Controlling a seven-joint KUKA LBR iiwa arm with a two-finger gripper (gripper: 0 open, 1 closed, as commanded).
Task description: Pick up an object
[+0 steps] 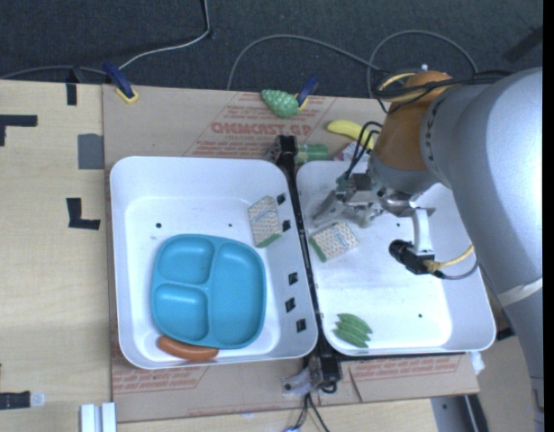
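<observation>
Sponge (334, 239) on white bin floor (385, 295)

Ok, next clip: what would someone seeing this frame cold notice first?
Probably the big blue divided plate filling the left bin, with an orange sausage-like piece at its lower edge. Next, the grey arm coming in from the right, its gripper low in the right bin just above a small checkered square item. A green pod-like object lies near that bin's front.
</observation>
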